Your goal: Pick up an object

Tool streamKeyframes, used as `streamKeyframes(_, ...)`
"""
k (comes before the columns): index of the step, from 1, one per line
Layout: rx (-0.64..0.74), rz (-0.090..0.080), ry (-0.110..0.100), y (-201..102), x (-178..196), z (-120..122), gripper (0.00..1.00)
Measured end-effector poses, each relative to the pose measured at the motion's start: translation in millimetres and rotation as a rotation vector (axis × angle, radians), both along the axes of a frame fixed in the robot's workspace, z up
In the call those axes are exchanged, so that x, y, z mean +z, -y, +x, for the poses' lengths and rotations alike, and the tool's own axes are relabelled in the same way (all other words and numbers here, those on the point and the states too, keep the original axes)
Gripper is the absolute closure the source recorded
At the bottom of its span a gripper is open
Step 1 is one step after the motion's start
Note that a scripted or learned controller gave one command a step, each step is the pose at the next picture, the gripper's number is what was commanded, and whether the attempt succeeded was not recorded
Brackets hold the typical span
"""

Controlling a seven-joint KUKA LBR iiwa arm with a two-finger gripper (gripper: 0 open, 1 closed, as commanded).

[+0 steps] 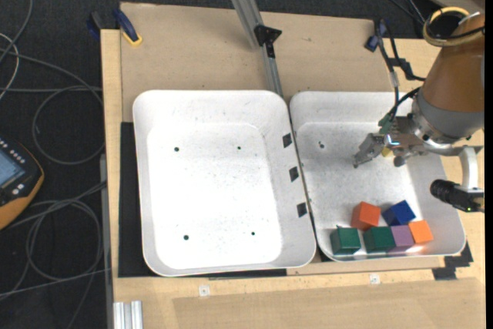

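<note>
My gripper (pixel 380 156) hangs over the middle of the right bin (pixel 331 119), its fingers spread open with nothing between them. Several small blocks cluster in that bin's near right corner, below the gripper and apart from it: a red-orange block (pixel 367 214), a blue block (pixel 399 212), an orange block (pixel 420 231), a purple block (pixel 402 237) and two green blocks (pixel 379 240) (pixel 346 240). The grey arm with its orange band (pixel 454 81) comes in from the right.
The left bin (pixel 154 108) lies beside the right one, joined by black clips (pixel 293 173). A slanted metal post (pixel 246 4) rises from behind the bins. Cables run across the dark floor on the left.
</note>
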State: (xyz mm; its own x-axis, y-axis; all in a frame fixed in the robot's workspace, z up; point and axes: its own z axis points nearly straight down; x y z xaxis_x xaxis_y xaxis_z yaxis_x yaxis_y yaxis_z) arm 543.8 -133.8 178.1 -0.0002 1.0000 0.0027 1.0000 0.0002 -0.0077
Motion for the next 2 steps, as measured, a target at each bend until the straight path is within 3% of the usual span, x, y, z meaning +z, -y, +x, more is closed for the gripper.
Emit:
streamKeyframes(1,-0.001,0.001,0.000,-10,-49,-3,0.00)
streamKeyframes(2,0.000,-0.001,0.009,-10,-35,-1,1.00)
